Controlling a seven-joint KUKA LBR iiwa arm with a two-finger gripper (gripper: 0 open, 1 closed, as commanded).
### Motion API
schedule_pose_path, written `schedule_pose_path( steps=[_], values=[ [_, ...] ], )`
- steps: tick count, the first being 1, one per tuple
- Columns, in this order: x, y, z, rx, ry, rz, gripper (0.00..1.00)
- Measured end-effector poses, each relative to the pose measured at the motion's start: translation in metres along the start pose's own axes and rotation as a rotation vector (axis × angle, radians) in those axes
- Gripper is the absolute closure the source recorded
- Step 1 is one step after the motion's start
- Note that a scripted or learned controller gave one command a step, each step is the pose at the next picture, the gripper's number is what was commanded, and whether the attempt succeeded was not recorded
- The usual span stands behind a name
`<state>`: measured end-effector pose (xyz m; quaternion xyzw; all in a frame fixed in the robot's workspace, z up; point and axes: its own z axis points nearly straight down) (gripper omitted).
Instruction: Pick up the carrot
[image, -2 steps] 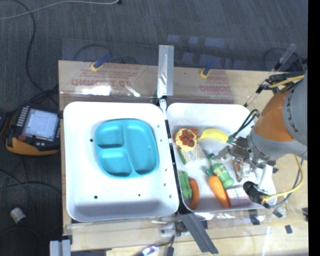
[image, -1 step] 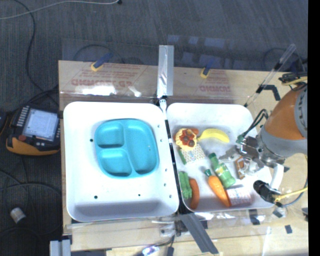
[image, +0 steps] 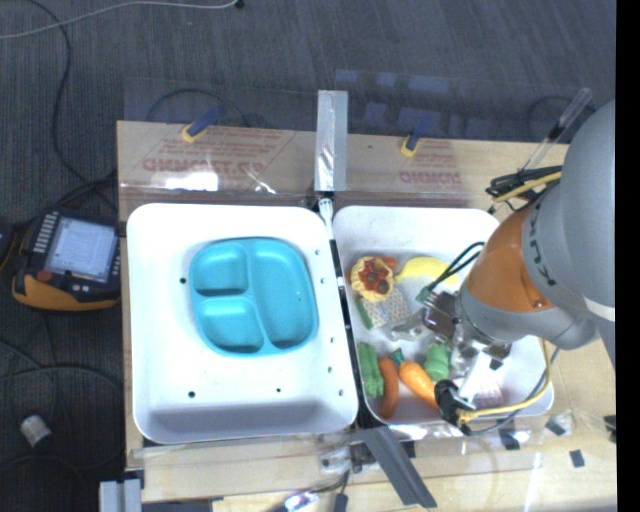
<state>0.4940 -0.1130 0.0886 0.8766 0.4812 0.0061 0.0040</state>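
Orange is what I look for first: the carrot (image: 416, 381) lies in the right bin (image: 520, 380), near its front wall, tilted with one end toward the bin's middle. Just left of it I see a darker orange-red piece (image: 389, 390) and a green vegetable (image: 371, 372) against the bin's left wall. Behind those sit a round red and yellow toy (image: 374, 277) and a yellow piece (image: 423, 268). The arm (image: 540, 270) comes in from the right, its orange band over the right bin. The tool (image: 452, 372) hangs just right of the carrot, beside a small green piece (image: 438, 360); I cannot tell how wide it stands. The left bin (image: 160, 330) holds a blue divided plate (image: 252, 294). Both bins rest on the wooden surface (image: 240, 160).
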Motion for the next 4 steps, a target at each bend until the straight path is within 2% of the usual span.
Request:
schedule_pose_path(
  steps=[1,2,3,4],
  values=[
    [0.021,0.007,-0.173,0.018,-0.013,-0.223,0.0],
    [0.002,0.021,-0.172,0.02,-0.014,-0.217,0.0],
    [0.014,-0.017,-0.199,0.02,-0.012,-0.389,0.0],
    [0.07,0.07,-0.142,0.02,-0.015,-0.252,0.0]
  ],
)
